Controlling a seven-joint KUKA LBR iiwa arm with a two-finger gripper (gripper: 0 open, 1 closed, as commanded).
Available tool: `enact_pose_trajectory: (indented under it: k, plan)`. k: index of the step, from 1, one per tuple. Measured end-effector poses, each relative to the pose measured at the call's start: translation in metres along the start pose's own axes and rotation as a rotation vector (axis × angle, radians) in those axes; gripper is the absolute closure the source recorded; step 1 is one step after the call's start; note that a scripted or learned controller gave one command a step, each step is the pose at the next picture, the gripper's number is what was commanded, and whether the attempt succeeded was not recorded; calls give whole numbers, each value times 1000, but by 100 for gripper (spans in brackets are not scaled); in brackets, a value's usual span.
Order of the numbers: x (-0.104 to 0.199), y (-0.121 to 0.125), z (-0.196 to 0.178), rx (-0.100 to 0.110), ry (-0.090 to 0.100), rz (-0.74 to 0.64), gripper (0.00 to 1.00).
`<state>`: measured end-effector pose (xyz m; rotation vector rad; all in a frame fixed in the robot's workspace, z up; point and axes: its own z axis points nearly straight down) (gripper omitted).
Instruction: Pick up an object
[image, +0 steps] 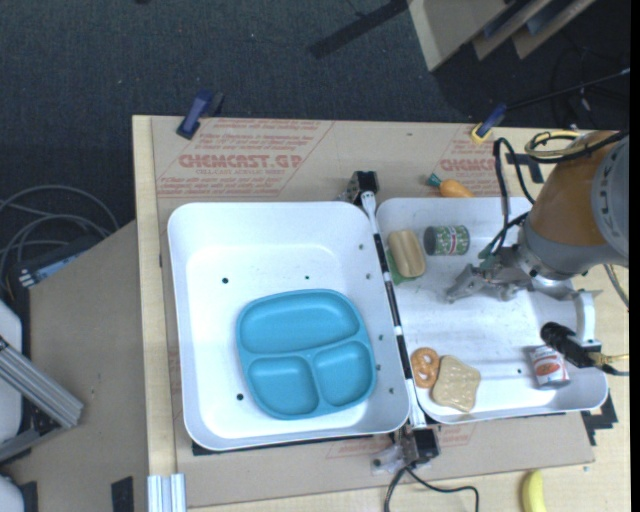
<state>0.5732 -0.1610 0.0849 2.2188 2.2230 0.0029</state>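
Dark carpet surrounds the bench; in the right bin (500, 330) the gripper (468, 283) hangs low with fingers spread and nothing between them, so it should centre over the nearby can (446, 240) before closing.

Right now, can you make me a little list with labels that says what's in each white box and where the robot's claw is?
left bin: one blue divided plate
right bin: green can, tan bread roll, pretzel, cracker, small red-and-white can
gripper: low over the right bin's middle, below the green can, nothing seen between its fingers
arm: reaches in from the right
outside the bins: orange toy on the board behind the right bin
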Motion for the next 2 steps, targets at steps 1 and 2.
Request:
enact_pose_trajectory:
  k: [1, 2]
  plan:
    - [50, 86, 0, -1, 0, -1, 0]
    - [48, 86, -12, -4, -3, 0, 100]
